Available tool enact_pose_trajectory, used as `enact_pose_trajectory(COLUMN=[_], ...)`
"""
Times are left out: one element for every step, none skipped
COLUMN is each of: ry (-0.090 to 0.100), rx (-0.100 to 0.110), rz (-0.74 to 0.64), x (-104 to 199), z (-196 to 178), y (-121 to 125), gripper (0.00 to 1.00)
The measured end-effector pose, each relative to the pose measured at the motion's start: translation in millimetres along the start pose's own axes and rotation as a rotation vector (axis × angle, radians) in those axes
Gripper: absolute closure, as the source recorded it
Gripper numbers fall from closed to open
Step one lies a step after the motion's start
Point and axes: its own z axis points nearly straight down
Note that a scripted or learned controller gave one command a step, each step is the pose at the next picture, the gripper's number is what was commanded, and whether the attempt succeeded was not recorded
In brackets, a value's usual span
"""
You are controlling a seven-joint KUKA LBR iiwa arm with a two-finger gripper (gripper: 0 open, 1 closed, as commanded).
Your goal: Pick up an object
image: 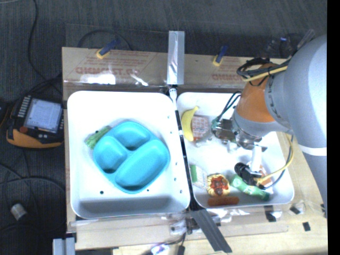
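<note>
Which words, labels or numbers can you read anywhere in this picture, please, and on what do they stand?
Nothing reads clearly.
Red lettering on the brown cardboard sheet: blurred, apparently mirrored.
Lit screen of the black and orange handheld pendant: too small.
Print on the red and yellow food packet: too small.

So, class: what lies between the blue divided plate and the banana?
The camera view shows just the two bins' adjoining white walls between the blue divided plate and the banana.
</note>
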Motion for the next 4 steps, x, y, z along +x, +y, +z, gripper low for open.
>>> enact_pose_trajectory(ry=[-0.003, -0.003, -0.002, -0.002], rx=[0.018, 0.005, 0.001, 0.008], rz=[0.011, -0.205, -0.172, -0.173], x=[-44.7, 0.2, 14.6, 14.5], z=[-70.3, 0.0, 0.6, -6.0], y=[2.4, 14.2, 54.5, 54.7], gripper=[0.0, 0.0, 0.0, 1.0])
